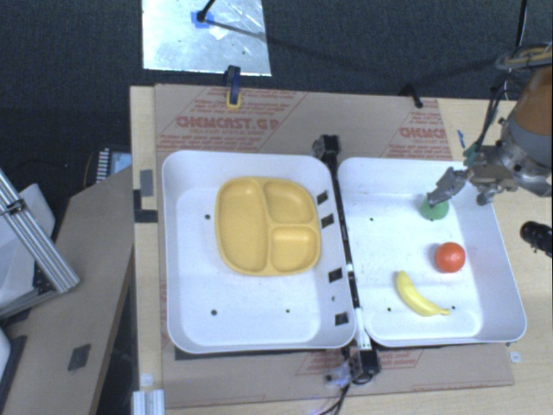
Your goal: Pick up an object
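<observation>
Overhead, the metal gripper (442,190) is seen low in the right bin (484,327), at a small rounded green object (437,208); whether it is gripped cannot be told. Nearer lie a smooth red ball (449,257) and a curved yellow banana (419,296). A glossy yellow compartment tray (266,226) sits in the left bin (186,318).

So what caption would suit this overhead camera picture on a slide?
Gripper over a green object near tomato and banana.

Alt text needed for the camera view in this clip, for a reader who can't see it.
A grey robot arm's gripper hovers at a small green object in the right white bin, which also holds a red ball and a banana. The left bin holds a yellow divided plate.
</observation>
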{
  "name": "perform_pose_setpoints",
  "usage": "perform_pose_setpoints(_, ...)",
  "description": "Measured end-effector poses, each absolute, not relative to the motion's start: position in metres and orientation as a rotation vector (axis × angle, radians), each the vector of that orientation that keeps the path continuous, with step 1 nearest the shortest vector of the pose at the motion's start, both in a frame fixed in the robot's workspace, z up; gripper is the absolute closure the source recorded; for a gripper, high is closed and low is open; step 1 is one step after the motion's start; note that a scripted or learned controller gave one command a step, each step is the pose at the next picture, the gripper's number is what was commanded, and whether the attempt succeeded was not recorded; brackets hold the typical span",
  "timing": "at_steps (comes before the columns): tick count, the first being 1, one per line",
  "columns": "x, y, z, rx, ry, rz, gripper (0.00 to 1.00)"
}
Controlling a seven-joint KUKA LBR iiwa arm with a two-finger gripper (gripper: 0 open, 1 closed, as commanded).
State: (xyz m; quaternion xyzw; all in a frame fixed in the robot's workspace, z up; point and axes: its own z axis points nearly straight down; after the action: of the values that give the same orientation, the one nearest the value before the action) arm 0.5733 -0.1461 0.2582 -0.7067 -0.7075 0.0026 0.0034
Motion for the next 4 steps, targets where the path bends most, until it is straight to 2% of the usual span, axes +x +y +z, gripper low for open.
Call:
perform_pose_setpoints(1, 0.575, -0.146, 0.264, -2.219, -2.226, -0.001, 0.0)
perform_pose_setpoints(2, 0.575, -0.148, 0.222, -2.22, -2.222, 0.002, 0.0)
perform_pose_setpoints(4, 0.572, -0.148, 0.096, -2.219, -2.22, 0.003, 0.0)
